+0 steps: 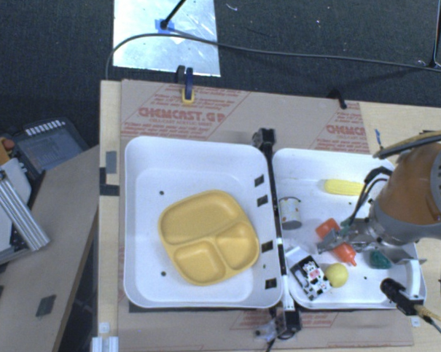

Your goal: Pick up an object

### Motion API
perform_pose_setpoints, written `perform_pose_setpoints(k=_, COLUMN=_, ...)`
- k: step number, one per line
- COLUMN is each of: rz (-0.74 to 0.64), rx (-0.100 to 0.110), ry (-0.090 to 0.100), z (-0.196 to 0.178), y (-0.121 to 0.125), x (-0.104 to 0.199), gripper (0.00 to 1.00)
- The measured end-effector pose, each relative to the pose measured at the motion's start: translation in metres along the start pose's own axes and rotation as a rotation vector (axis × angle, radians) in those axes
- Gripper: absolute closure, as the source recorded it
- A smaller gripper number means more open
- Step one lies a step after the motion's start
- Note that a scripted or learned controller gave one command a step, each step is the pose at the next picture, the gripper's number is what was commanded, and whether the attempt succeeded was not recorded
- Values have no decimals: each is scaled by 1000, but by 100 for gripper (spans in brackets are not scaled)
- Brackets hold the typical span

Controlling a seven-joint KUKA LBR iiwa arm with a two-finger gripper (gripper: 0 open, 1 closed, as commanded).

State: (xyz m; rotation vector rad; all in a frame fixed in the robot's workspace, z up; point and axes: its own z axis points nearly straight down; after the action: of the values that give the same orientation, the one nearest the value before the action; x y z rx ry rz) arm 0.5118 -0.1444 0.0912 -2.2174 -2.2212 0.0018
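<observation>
With its opening impossible to judge, the grey two-finger gripper [342, 239] is seen over the orange carrot-shaped plastic toy [333, 241] at the right white bin's [301, 164] centre, and a straight descent is advised, the yellow lemon-like ball [336, 274] crowding at six o'clock.

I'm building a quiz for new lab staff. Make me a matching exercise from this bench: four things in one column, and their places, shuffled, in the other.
Things:
1. yellow divided plate
2. corn cob
3. yellow ball
4. metal can

Places:
A. far side of the right bin
B. near edge of the right bin, beside a black-and-white object
C. left bin
D. right bin, close to the divider between the bins

Pairs: 1-C, 2-A, 3-B, 4-D
</observation>
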Motion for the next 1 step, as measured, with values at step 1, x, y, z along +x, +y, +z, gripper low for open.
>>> perform_pose_setpoints(k=1, rz=0, rx=-5, ry=-2, z=-13, y=1, x=-1, gripper=100)
